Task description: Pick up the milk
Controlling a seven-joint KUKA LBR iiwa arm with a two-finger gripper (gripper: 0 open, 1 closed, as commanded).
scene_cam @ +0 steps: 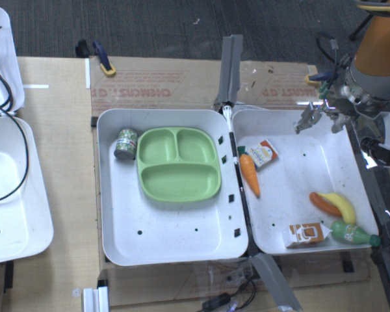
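Camera view: the gripper [320,117] hangs at the right bin's [292,181] far right corner, fingers spread with nothing between them. Nearest it in that bin lie a small white-and-orange packet [262,153] and a carrot [249,175], just beside each other. The milk [305,234], a brown-and-white carton, lies on its side at the bin's near edge, touching a green bottle [351,233]; a banana [342,205] and a red-orange piece [324,203] lie just beyond. In the left bin [117,233] a green divided plate [179,164] sits beside a small can [125,143].

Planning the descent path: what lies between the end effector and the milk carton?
In the camera view, bare white bin floor separates the end effector from the milk carton; the banana sits just right.
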